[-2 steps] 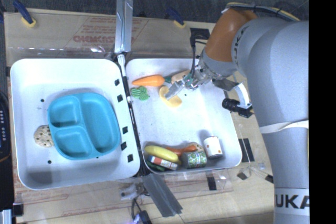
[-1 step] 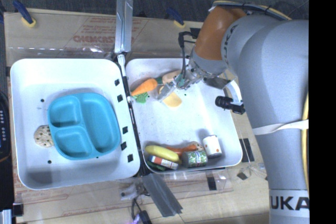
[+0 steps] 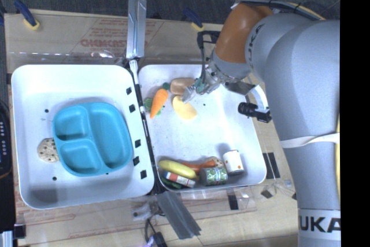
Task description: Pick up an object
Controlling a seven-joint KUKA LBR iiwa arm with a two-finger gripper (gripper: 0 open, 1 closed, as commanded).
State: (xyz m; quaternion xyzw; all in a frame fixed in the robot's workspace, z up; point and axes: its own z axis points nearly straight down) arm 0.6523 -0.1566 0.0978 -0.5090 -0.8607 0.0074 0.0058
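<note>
The arm point(image 3: 289, 66) fills the right side of the view and bends down into the right bin point(image 3: 254, 147), beside the left bin point(image 3: 23, 142), which holds a blue divided plate point(image 3: 91, 137) with a speckled cookie point(image 3: 47, 150) lying just off the plate's left edge. In the right bin the objects fall into two groups: near the far edge lie a carrot point(image 3: 158, 102), a tan bread-like piece point(image 3: 180, 85) and a pale yellow piece point(image 3: 185, 109), while along the near edge sit a banana point(image 3: 177, 169), a green can point(image 3: 215, 176), a small white cup with an orange band point(image 3: 233, 161) and a few smaller items that are hard to tell apart. The gripper point(image 3: 196, 88) is low over the far group, its tip just beside the tan piece and above the yellow one; whether it is open, closed or gripping anything cannot be told from this slanted view, and nothing can be seen between its tips. The step in hand looks like the reach or the closing stage of a grasp on one of those two pieces, most likely the tan one. The next move calls for a firm close centred on a single piece, clear of the carrot, then a straight lift; because the pieces lie so close together, a slip or a nudge of the neighbour seems the main risk.
</note>
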